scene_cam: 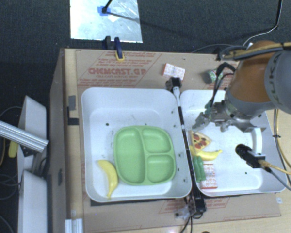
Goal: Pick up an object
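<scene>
Nearest the camera, in the left bin (94, 106), we note a yellow banana (108, 177) touching the lower-left edge of a green divided plate (144, 154). In the right bin (254, 181) a green item (198, 168), a red-and-white packet (209, 174), a small banana (208, 155) and a pizza slice (200, 140) cluster by the divider. Farther back, the gripper (203, 121) hangs just above the pizza slice; we cannot tell how its fingers stand.

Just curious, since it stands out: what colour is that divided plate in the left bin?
Light green, seen plainly in the camera view: the divided plate has three compartments.
</scene>
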Robot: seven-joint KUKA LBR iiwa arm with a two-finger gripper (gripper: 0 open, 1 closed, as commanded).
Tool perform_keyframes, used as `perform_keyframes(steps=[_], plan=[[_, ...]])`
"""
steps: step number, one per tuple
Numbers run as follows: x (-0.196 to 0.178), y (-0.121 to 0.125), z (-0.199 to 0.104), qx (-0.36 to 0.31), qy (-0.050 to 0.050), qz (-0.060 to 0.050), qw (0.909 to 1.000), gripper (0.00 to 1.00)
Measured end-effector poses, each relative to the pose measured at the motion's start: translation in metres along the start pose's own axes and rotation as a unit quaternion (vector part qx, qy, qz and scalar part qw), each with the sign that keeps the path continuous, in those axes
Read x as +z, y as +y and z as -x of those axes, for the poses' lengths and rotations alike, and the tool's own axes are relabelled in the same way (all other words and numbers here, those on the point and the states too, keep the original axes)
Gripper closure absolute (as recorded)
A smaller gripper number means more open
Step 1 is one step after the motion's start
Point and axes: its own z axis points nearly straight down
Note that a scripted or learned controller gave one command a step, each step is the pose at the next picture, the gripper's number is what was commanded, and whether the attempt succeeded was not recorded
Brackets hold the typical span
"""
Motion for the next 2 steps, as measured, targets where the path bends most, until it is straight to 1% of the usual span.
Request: perform_keyframes(steps=[1,2], plan=[[0.0900,-0.0451,0.0382,0.000,0.000,0.002,1.0000,0.00],[0.0806,-0.0451,0.0387,0.000,0.000,0.002,1.0000,1.00]])
